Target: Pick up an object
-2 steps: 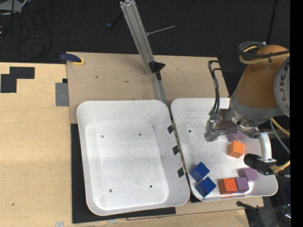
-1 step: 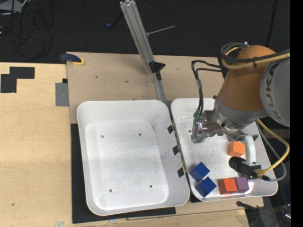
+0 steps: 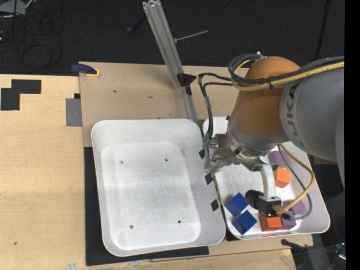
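Looks like nothing's grabbed yet: the gripper (image 3: 220, 161) hangs over the fuller bin (image 3: 315, 228), can't tell if it's open or closed, and the blue blocks (image 3: 237, 203) and orange block (image 3: 283, 176) sit loose inside.

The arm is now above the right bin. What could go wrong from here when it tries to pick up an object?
1. The gripper hangs close to the right bin's inner wall; a straight descent might strike the rim.
2. The two blue blocks lie very close together, so a grasp might push one away or catch both.
3. The arm covers part of this bin, so objects under it are hard to judge.
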`<state>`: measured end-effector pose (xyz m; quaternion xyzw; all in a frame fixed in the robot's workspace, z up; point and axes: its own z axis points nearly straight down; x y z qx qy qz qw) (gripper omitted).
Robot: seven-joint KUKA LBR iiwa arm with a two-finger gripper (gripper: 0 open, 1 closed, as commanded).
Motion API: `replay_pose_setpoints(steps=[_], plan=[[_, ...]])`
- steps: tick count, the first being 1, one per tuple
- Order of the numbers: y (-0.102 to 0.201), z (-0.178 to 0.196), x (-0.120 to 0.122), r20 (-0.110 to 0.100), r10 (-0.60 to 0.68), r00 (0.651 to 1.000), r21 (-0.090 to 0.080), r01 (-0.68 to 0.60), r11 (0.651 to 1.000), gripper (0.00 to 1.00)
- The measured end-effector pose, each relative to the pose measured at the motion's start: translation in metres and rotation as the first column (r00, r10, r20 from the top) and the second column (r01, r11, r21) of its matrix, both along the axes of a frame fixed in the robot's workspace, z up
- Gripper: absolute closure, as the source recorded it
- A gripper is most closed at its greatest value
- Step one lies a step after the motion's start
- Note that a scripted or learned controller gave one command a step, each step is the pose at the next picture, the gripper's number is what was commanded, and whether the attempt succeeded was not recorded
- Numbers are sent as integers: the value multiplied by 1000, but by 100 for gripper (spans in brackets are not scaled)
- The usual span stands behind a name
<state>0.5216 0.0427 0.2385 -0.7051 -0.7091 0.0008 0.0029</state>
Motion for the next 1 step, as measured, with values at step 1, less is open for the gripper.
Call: replay_pose_setpoints(steps=[1], plan=[[43, 0, -19, -1, -2, 1000, -1, 2, 1000, 100]])
